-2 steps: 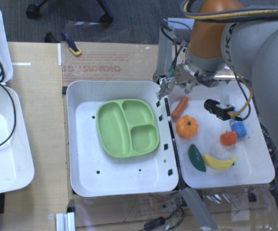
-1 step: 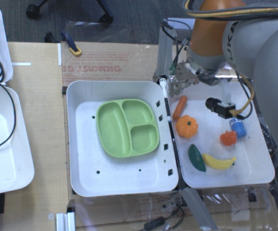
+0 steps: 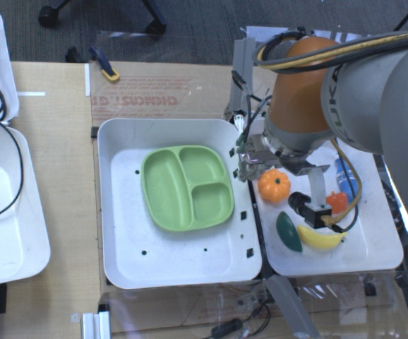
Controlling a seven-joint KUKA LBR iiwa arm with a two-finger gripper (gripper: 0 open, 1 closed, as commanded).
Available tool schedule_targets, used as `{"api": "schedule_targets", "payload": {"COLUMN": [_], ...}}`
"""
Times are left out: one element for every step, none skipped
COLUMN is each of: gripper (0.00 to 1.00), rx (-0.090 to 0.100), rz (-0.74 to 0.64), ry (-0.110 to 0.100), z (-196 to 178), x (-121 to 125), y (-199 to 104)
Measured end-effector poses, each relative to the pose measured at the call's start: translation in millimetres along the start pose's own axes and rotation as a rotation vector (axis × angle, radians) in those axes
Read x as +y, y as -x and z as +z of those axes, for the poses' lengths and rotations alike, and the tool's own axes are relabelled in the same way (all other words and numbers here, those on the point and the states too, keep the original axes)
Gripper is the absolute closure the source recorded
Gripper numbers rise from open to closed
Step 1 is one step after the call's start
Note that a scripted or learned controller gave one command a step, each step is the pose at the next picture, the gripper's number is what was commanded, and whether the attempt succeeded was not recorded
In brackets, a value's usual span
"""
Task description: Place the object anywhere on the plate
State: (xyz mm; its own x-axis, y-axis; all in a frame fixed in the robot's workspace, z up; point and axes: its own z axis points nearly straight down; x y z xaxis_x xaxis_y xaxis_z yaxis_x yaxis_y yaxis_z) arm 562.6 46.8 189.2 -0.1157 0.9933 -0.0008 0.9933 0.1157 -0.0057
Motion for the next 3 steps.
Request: {"api": "schedule_targets", "payload": {"gripper": [1.00, 1.00, 1.00], "rx": [-0.001, -0.002, -0.003], "rz": [0.294, 0.422, 0.926], "ry": [-0.002, 0.001, -0.002], "z": [46.4, -0.6, 0.5], "x": [2.4, 55.9, 11.9], "y": [-57.3, -25.8, -28.1]}}
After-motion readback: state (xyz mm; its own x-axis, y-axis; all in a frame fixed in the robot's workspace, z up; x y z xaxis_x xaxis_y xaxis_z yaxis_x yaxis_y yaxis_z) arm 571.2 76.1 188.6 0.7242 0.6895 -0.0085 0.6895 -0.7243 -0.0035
